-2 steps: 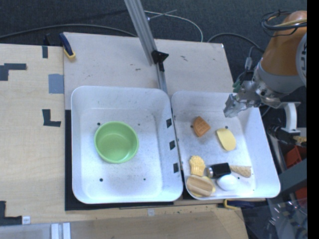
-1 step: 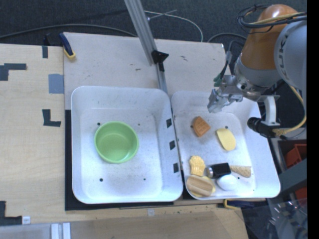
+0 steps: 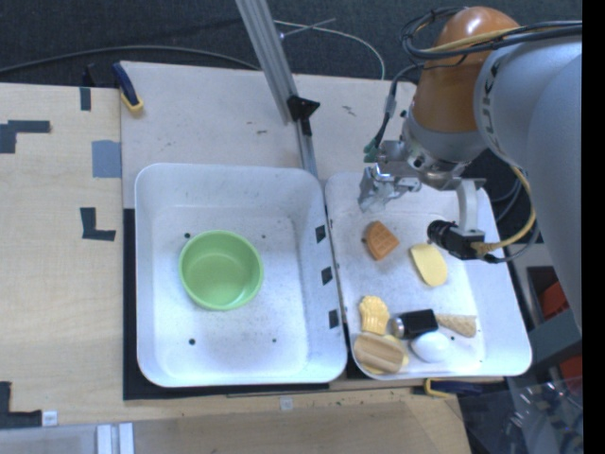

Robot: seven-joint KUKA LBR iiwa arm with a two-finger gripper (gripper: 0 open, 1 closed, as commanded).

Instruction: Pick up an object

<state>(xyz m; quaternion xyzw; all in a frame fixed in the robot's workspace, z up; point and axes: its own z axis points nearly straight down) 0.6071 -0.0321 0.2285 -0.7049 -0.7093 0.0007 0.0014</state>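
Note:
My gripper hangs over the far left part of the right bin, open, with nothing between its fingers. Just below it lies an orange-brown waffle-like piece. A pale yellow piece rests to that one's right. Near the bin's front edge sit a yellow ridged item, a black block, a white rounded item, a tan bread-like loaf and a small tan wedge.
A green bowl stands in the left bin. A metal pole slants up from between the bins' far edges. Black cables and a connector hang from the arm over the right bin's right side.

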